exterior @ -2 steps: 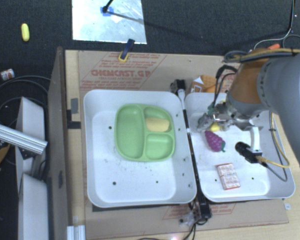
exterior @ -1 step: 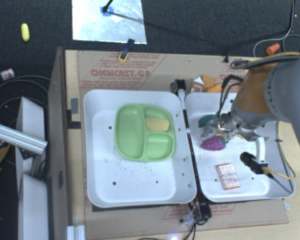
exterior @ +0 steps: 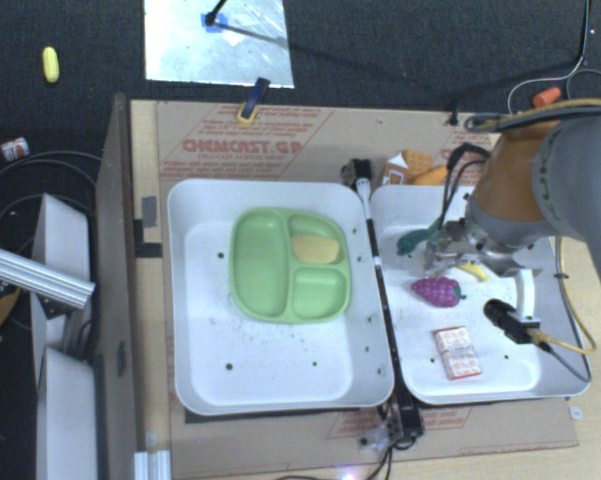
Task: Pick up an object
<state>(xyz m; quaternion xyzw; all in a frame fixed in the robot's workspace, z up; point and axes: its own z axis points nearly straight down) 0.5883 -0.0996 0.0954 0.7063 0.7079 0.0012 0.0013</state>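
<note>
My gripper (exterior: 440, 256) hangs low over the back of the right bin (exterior: 420, 368), at the end of the grey arm with the orange band. A teal object (exterior: 412, 238) lies just to its left, touching or nearly touching it. Just right of the gripper a small yellow piece (exterior: 472, 269) pokes out from under the wrist. A purple bunch of grapes (exterior: 436, 290) lies directly in front of the gripper, apart from it. Nearer the front of this bin lies a reddish wafer block (exterior: 457, 352).
The left bin (exterior: 205, 368) holds a green divided plate (exterior: 280, 268) with a yellow item (exterior: 315, 249) in its back right compartment. An orange object (exterior: 430, 175) and a small carton (exterior: 395, 172) lie behind the right bin on the cardboard.
</note>
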